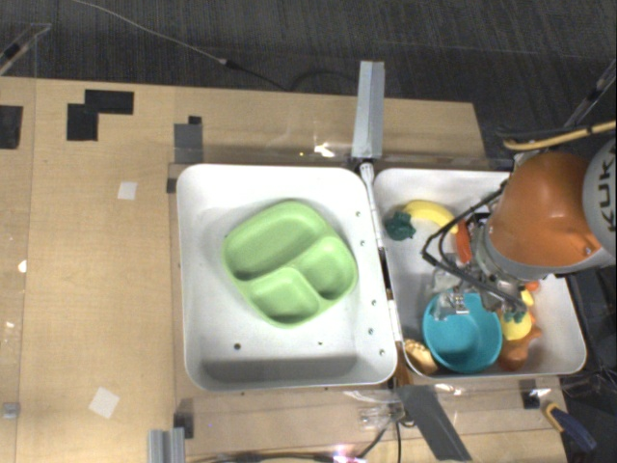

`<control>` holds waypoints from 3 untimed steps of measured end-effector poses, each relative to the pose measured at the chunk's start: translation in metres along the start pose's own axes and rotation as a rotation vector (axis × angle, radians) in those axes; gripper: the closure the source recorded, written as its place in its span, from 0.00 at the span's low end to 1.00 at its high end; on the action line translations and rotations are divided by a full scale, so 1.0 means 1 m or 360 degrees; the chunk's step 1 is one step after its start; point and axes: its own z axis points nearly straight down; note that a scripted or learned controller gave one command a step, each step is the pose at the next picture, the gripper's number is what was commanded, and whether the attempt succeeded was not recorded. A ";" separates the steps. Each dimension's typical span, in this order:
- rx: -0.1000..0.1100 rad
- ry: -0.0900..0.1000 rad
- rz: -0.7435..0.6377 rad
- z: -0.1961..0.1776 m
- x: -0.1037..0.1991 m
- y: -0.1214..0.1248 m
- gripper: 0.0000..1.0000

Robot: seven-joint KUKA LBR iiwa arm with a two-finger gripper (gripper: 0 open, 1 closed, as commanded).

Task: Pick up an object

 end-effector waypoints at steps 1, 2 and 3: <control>-0.0008 0.0010 -0.0003 0.003 0.002 0.003 0.00; -0.0010 0.0056 0.0231 0.021 -0.056 0.009 0.00; -0.0013 0.0044 0.0009 0.017 0.000 0.009 0.00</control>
